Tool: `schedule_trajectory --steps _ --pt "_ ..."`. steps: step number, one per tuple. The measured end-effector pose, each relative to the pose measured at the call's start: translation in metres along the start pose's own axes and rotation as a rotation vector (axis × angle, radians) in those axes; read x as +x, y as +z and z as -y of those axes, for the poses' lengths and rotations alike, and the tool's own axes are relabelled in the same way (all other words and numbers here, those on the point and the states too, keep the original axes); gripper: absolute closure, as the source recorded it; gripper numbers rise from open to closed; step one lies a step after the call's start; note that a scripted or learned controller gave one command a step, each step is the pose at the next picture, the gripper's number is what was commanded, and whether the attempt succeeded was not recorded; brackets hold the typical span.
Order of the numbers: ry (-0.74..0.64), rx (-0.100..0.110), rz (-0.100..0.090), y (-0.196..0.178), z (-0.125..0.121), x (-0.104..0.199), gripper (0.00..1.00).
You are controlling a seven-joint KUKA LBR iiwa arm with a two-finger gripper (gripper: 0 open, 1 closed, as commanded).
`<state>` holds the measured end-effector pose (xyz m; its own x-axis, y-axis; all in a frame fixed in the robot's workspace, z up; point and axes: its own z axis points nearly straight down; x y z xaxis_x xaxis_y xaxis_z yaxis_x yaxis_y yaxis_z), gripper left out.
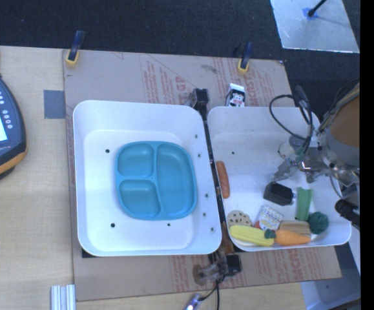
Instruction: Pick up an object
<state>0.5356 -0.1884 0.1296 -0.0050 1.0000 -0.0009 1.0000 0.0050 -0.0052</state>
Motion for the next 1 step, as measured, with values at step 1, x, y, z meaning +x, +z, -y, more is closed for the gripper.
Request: schedule_trajectory --steps 1 --pt "-0.001 -0.002 0.001 0.0154 -0.0553 0.0150 0.00"
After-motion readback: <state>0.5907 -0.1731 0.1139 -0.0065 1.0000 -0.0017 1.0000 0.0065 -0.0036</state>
